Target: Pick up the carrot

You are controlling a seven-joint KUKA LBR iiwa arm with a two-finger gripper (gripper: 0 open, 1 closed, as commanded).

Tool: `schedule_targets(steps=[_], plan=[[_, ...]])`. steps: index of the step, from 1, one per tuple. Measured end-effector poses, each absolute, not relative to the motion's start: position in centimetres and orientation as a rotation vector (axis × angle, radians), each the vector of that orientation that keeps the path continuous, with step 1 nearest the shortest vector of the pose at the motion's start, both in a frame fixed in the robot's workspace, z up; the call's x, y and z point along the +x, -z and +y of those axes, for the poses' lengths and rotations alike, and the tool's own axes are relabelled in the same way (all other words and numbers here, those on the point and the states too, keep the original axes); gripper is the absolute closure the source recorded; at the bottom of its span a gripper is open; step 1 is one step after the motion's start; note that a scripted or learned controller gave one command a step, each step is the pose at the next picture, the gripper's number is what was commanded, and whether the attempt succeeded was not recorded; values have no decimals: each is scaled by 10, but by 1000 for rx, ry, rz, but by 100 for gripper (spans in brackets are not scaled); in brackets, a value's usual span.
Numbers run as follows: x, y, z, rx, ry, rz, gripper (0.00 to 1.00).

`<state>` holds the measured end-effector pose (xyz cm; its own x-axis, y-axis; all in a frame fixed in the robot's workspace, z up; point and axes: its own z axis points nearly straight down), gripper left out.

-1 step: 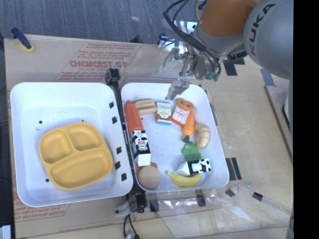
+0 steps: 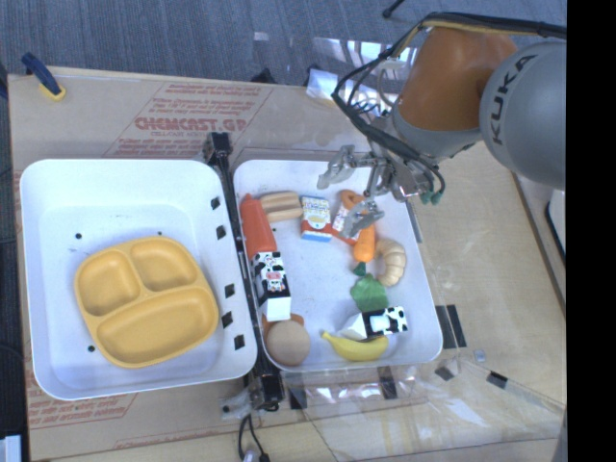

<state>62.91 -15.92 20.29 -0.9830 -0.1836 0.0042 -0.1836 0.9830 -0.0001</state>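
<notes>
Two shallow white bins sit side by side. At right of centre, the gripper (image 2: 361,218) reaches into the right bin (image 2: 289,176); whether it is open, I cannot tell. Its tip touches the tapered orange carrot (image 2: 365,245), beside a curved croissant (image 2: 392,263).

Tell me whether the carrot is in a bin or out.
In: the carrot lies inside the right bin, beside the croissant.

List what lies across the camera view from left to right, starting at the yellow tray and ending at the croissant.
Yellow divided tray → long orange-red stick → small carton → carrot → croissant.
</notes>
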Motion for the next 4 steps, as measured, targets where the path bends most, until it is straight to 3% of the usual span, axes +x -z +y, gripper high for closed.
schedule_targets(steps=[1,2,3,4], plan=[[608,-101,-196,457,-5,-3122,0],[593,-101,-207,487,-6,-3124,0],[598,-114,-205,501,-10,-3131,100],[558,-188,-167,150,-3,-3145,100]])
